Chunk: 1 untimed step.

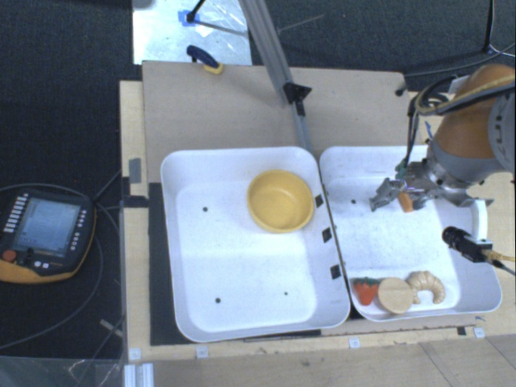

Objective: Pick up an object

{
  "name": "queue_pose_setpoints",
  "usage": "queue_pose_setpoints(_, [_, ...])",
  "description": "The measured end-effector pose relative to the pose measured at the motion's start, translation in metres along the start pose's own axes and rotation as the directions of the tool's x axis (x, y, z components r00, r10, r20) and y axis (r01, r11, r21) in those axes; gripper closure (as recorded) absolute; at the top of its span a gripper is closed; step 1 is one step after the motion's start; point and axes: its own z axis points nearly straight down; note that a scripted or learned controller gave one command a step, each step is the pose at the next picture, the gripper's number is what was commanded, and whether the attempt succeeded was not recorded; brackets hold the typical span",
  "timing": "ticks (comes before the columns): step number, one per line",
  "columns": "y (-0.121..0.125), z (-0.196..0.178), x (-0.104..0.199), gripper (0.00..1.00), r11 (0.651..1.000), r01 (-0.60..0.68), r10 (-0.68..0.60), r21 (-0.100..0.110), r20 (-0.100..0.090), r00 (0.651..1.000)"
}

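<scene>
A small orange piece (405, 202), roughly upright, is clamped between the gripper (401, 197) fingers above the right bin (363, 240).

Fixed overhead camera, slanted, both bins (242, 164)

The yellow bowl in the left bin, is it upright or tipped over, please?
Upright: the bowl shows its round rim and hollow inside facing up, resting flat in the left bin.

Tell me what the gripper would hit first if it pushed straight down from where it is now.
Most likely the bare floor of the right bin. The gripper hangs above it with a small orange object at its tip; depth is unclear.
</scene>
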Motion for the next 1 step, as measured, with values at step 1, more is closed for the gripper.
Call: queue_pose_setpoints(1, [0.0012,-0.0127,-0.0001,1.0,1.0,0.0,0.0,-0.005,0.001,1.0])
